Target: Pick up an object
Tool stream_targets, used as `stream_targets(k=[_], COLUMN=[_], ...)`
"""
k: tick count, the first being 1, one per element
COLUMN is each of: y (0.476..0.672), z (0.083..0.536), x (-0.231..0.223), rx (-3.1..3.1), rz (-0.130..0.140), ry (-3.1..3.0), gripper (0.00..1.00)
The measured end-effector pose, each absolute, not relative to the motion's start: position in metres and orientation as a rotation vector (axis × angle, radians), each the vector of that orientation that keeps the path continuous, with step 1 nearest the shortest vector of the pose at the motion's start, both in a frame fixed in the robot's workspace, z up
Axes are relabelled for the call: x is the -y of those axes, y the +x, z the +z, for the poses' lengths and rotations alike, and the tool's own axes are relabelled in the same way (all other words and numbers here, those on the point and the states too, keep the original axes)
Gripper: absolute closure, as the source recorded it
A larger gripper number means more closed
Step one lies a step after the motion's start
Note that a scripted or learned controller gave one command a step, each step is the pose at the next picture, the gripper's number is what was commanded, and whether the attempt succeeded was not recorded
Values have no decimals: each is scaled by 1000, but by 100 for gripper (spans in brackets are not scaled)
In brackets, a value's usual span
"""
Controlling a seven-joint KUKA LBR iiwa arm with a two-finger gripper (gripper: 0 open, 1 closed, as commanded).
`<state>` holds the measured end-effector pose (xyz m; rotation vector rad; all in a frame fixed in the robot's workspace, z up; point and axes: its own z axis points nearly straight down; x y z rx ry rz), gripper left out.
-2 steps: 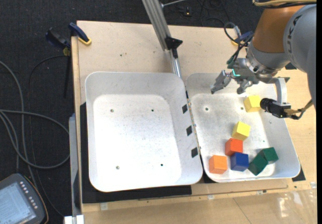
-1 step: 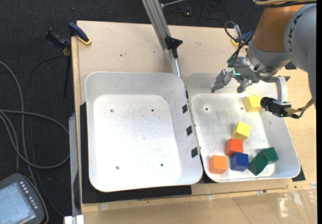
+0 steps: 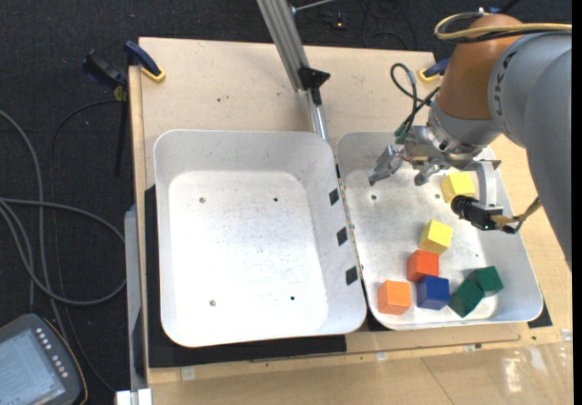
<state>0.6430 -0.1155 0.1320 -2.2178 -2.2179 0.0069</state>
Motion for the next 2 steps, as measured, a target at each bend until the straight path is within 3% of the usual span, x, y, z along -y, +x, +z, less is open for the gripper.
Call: stream_targets(k=[1,2], y=[642,643], z=[93,106], x=[115,115], rx=[2219,2222], rz=[5,0], ry=[-2219,-2223], gripper=[0,100])
